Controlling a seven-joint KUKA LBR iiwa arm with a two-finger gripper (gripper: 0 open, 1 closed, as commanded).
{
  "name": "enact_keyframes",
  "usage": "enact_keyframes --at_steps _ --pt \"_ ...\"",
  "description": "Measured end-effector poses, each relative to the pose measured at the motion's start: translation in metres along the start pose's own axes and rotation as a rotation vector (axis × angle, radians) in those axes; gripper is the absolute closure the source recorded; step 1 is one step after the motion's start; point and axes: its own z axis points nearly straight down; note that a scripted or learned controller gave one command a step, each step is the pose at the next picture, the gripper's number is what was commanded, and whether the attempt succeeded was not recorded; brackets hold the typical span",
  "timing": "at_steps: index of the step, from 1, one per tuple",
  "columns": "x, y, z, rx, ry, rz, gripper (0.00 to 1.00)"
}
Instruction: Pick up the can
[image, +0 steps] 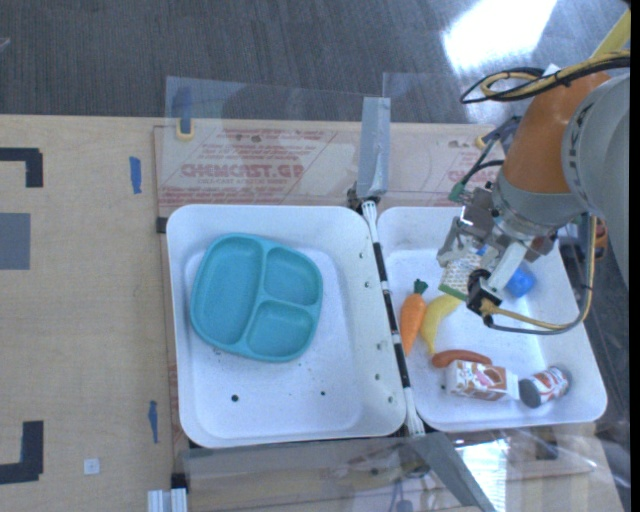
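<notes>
The can (545, 385) lies on its side near the front right corner of the right bin (590, 400); it has a red and white label and a dark end. Its left end touches a white and orange packet (482, 380). My gripper (468, 268) hangs over the middle of the right bin, well behind the can and to its left. It is low over a pale speckled object (456, 274). The grey arm with its orange band (545, 140) reaches in from the upper right.
An orange carrot (412, 318), a yellow fruit (438, 315) and a red sausage-like piece (462, 357) lie in the right bin's left half. A blue object (521, 284) sits beside the wrist. The left bin (190, 400) holds a teal divided plate (258, 297). A cable (540, 322) loops below the wrist.
</notes>
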Motion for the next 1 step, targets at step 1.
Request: enact_keyframes --at_steps 1 --pt "-0.0032 -0.0113 -0.0268 0.0 -0.001 0.261 1.0"
